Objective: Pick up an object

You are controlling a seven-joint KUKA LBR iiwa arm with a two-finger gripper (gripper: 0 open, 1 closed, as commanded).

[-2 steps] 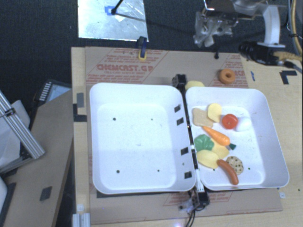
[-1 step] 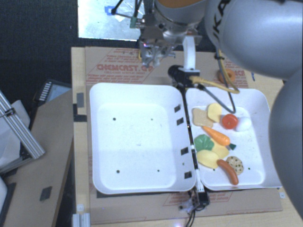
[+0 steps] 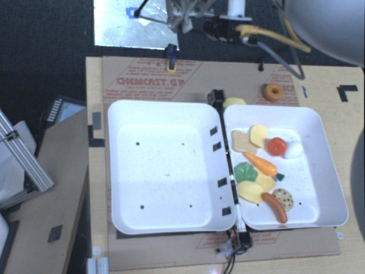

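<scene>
Looking down at a slant on the counter [image 3: 142, 76], two shallow white bins sit side by side on a printed cardboard sheet. The left bin [image 3: 122, 153] lies next to the right bin [image 3: 319, 153], their inner rims touching along a line of black clips. All candidate objects are in the right bin, clustered toward its left half: a tan bread slice [image 3: 242, 142] touching a pale yellow round piece [image 3: 258, 134]; a red tomato [image 3: 276, 146] just beside a white rounded piece [image 3: 293, 149]; an orange carrot [image 3: 261, 164] lying diagonally below them; a green leafy piece [image 3: 245, 171] against a yellow lump [image 3: 251, 191]; a brown sausage [image 3: 274, 206] lying diagonally near the front wall, touching a speckled cookie [image 3: 283, 198]. Outside the bins, a small doughnut [image 3: 274, 92] rests on the cardboard behind the right bin, and a pale yellow object [image 3: 234, 102] peeks over that bin's back rim. The jaws [image 3: 185, 17] hang at the top of the view, well apart from the bins, over a shiny metal plate [image 3: 122, 16]; nothing is seen between them, but whether they are released or clenched I cannot tell, as they are blurred. The grey arm body [image 3: 325, 13] fills the upper right corner.
</scene>
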